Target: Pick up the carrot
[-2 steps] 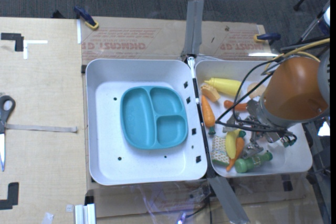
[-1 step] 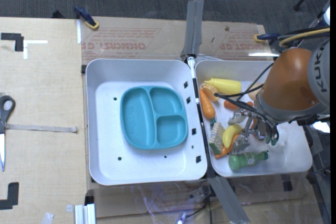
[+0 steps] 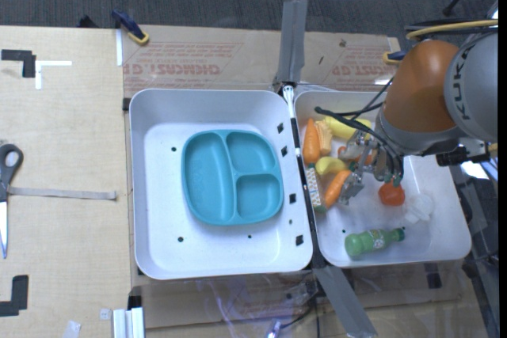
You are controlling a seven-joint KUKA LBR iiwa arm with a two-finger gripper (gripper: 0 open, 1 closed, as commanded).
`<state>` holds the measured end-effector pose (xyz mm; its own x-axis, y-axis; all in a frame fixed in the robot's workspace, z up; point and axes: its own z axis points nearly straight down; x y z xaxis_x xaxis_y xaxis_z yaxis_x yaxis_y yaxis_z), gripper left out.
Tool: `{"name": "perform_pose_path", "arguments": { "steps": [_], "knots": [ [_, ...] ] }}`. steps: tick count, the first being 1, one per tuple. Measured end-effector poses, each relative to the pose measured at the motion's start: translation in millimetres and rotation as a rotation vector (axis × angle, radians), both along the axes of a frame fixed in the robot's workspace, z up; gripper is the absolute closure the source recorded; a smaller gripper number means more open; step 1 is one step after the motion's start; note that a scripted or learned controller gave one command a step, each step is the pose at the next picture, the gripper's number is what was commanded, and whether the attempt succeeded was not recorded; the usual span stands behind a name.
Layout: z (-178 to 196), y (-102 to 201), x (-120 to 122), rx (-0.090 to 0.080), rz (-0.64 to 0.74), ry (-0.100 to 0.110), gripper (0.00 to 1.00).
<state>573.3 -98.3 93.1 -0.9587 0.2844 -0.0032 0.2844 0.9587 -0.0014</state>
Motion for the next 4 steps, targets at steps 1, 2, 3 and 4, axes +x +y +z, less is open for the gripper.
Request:
{"name": "perform_pose_path", "arguments": {
  "steps": [1,2,3,4],
  "knots": [
    [0,-3,-4,-0.004,-0.221,0.001,0.0],
    [0,-1,-58,0.0,-0.302,0.0,0.0],
    [0,-3,50,0.002,-0.335,-0.001,0.0],
    [12,-4,52,-0.001,-0.331,-0.008,1.0]
  ]
}}
